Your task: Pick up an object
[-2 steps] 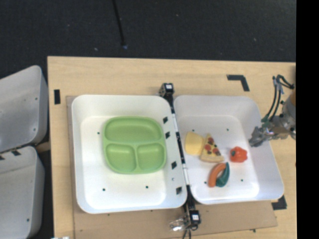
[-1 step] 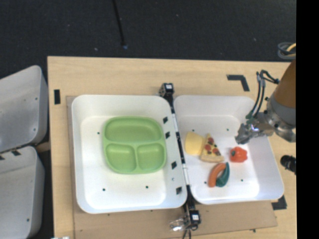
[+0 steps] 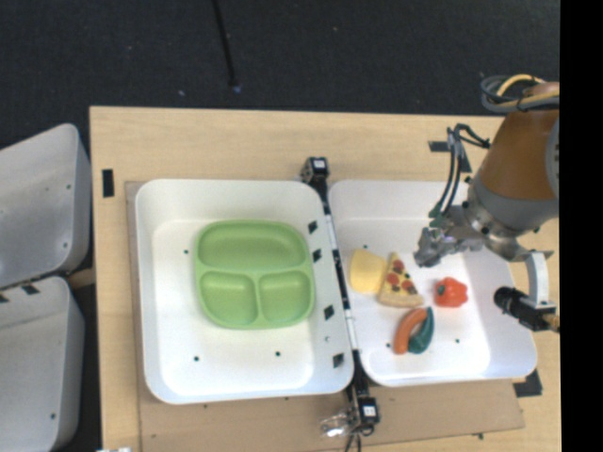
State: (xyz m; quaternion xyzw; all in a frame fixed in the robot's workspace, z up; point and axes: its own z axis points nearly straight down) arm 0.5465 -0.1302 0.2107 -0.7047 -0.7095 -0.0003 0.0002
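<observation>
Nothing has yet been picked up, as far as can be judged from the camera view. The gripper (image 3: 431, 250) is seen low over the right bin (image 3: 377, 201), near that bin's middle and a little toward its far edge, with the grey arm and its orange band reaching in from the right. No object is seen between its fingers, and whether they are spread or closed cannot be told, since the tip is small and dark against the white floor. All the candidate objects lie in the right bin, toward its near half. A yellow wedge of toy cheese (image 3: 366, 271) is set close to the divider between the bins, and a toy pizza slice (image 3: 399, 284) is touching or just beside it on the side away from the divider. A small red pepper (image 3: 451, 292) is placed near the pizza slice, toward the bin's right edge, and an orange sausage with a dark green piece against it (image 3: 415, 331) is lying nearer the bin's near edge. The pizza slice appears to be the nearest object to the gripper, just short of its tip. The left bin (image 3: 155, 347) is occupied by a green divided plate (image 3: 253, 273), set around its middle. What is left, then, is judged to be the whole grasp: the descent onto one object, the closing and the lift.
</observation>
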